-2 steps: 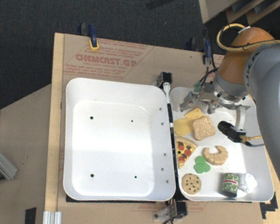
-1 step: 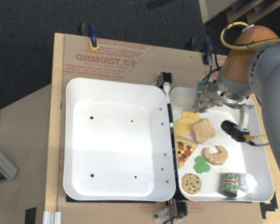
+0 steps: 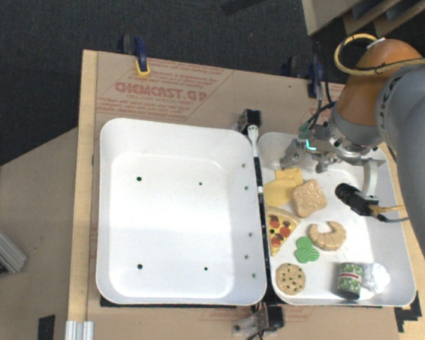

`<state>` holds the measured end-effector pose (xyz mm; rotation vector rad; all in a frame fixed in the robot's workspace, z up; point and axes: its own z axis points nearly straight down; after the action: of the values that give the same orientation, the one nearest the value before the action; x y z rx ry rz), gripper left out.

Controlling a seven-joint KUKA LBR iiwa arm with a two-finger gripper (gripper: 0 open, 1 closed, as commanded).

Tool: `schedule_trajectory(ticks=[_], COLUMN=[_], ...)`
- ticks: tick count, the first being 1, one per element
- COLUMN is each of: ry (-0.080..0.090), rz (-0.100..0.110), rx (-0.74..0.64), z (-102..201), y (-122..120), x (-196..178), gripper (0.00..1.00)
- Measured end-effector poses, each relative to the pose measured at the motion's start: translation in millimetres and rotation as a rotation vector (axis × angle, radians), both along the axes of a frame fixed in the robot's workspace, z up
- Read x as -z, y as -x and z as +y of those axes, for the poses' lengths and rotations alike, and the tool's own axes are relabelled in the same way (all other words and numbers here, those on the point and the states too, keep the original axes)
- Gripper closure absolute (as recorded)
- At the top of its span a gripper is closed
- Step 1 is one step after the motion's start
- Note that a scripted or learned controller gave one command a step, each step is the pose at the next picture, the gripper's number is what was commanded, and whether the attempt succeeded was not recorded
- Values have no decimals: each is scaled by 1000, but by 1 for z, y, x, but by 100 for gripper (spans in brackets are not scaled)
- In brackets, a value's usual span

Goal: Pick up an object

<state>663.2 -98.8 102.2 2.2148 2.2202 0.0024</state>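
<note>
Cookie first: a round brown chocolate-chip cookie lies at the near end of the right-hand shallow white bin, beside a small green-labelled can. Beyond them sit a flat green leaf-shaped piece, a toy pizza slice and a tan croissant. Farther back lie a square tan bread slice and a yellow cheese wedge. The gripper hangs just over the cheese; whether it is gripping, I cannot tell. The left-hand white bin lies alongside
</note>
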Motion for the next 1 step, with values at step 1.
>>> schedule_trajectory(ticks=[1], ry=[-7], rz=[-6], rx=[-9], z=[106], y=[22], x=[-89], gripper=[0])
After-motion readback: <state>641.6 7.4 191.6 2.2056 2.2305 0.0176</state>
